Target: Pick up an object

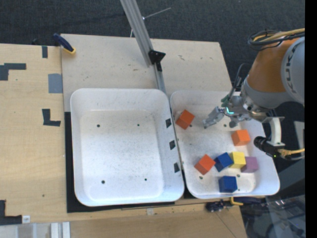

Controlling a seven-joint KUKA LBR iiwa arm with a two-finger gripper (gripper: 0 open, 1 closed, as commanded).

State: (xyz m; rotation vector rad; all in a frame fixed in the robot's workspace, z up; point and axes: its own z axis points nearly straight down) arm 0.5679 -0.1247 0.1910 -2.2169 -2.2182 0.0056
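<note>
My grey two-finger pincer hovers spread and empty over the right shallow white bin, near the small orange cube, probably lining up a grasp.

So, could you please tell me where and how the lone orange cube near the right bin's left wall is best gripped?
Probably from above, fingers closing on two opposite side faces of the lone orange cube. It sits alone on the right white bin, turned diagonally, so the two-finger gripper beside it should rotate to match.
</note>
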